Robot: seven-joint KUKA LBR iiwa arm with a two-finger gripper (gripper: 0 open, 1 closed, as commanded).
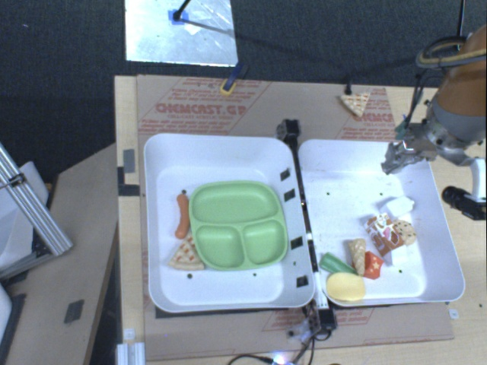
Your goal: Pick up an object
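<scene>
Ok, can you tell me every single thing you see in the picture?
shallow white bins: two, white, side by side on the bench
green plastic divided plate: one, green, left bin
orange toy hot dog: one, left of the plate
tan toy pizza slice: one, left bin, by the plate's lower left corner
second tan pizza slice: one, on the cardboard behind the right bin
yellow oval toy: one, right bin, front edge
small toy food pile: several, mixed colours, right bin
robot gripper: one, grey, above the right bin's far side
</scene>
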